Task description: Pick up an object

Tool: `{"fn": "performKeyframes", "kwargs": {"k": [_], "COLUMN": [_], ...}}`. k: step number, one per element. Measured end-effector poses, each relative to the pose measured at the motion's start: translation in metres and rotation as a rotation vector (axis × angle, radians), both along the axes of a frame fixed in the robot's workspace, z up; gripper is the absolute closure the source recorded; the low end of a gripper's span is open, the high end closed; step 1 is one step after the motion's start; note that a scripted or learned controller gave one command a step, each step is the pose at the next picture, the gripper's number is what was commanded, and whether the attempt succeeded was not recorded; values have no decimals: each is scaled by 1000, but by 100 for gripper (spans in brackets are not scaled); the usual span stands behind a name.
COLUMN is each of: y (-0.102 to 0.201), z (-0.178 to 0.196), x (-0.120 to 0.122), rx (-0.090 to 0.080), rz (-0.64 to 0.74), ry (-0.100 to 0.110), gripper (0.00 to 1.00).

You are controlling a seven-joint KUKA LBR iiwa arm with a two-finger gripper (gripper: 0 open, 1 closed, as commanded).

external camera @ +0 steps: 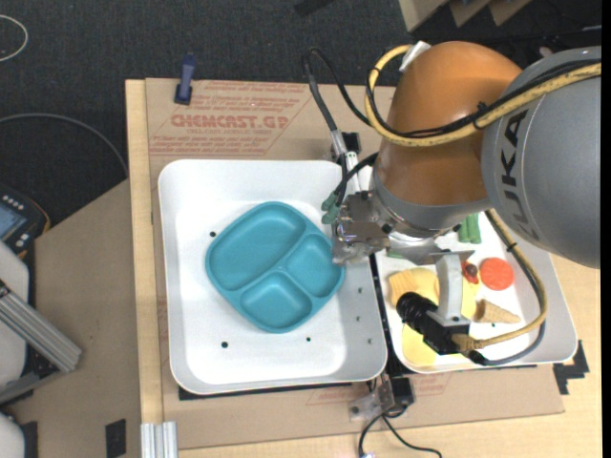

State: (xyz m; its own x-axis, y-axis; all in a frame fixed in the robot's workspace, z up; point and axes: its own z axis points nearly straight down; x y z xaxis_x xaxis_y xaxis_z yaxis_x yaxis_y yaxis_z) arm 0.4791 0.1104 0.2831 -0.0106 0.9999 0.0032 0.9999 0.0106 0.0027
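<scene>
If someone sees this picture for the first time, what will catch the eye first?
The big grey arm with its orange band reaches in from the right and hides much of the right bin. A blue divided plate lies in the middle of the left bin, with the claw close by its right edge. Beside the arm, an orange disc and a tan cone peek out.

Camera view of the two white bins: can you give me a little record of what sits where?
left bin: one blue divided plate
right bin: orange round piece, tan cone, yellow flat thing, green piece, partly hidden by the arm
arm: grey and orange, over the right bin
gripper: beside the plate's right edge, near the bins' shared wall
</scene>
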Motion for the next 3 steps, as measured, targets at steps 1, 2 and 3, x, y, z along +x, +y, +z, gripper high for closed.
{"fn": "performKeyframes", "kwargs": {"k": [1, 2, 3], "y": [-17, 39, -38], "z": [118, 186, 97], "x": [1, 1, -1], "rx": [0, 1, -7], "rz": [-9, -3, -20], "ry": [-12, -8, 12], "gripper": [100, 100, 100]}}
